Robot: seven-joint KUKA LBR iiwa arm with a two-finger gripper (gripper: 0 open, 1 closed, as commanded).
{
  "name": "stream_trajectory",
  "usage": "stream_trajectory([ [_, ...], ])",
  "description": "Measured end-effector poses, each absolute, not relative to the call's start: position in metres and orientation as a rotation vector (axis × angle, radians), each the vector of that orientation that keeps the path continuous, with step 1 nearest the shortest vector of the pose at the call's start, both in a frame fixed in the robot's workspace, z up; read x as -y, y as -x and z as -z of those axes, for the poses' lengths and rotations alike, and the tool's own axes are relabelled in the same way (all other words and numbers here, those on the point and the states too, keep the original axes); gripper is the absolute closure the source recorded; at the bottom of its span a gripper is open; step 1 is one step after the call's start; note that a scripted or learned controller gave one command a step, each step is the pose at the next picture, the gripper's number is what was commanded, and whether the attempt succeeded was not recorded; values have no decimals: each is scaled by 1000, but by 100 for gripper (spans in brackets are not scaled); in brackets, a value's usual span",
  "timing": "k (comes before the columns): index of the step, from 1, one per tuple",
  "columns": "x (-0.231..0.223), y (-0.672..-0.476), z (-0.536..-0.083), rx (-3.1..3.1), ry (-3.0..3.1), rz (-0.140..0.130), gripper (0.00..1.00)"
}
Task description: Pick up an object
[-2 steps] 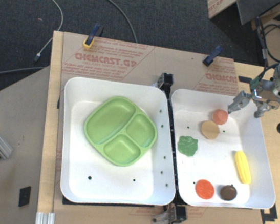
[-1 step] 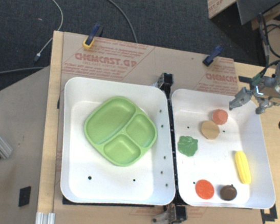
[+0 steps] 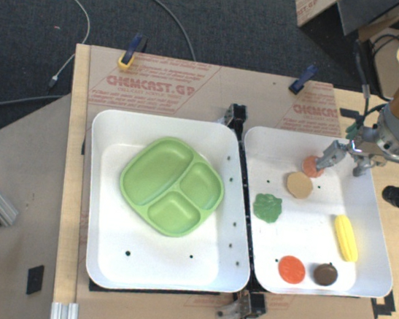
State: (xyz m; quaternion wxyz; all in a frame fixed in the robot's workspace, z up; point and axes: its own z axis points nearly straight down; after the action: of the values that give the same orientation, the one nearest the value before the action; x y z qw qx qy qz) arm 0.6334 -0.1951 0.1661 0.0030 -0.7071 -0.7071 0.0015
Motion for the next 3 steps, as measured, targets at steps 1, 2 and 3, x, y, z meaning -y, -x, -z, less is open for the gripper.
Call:
stream_trajectory([
  [1, 196, -626, -121, 2217, 2217, -5, 0],
  [2, 196, -628, -87, 2221, 2221, 3, 0],
  [3, 195, -631, -103, 2229, 2223, 13, 100],
])
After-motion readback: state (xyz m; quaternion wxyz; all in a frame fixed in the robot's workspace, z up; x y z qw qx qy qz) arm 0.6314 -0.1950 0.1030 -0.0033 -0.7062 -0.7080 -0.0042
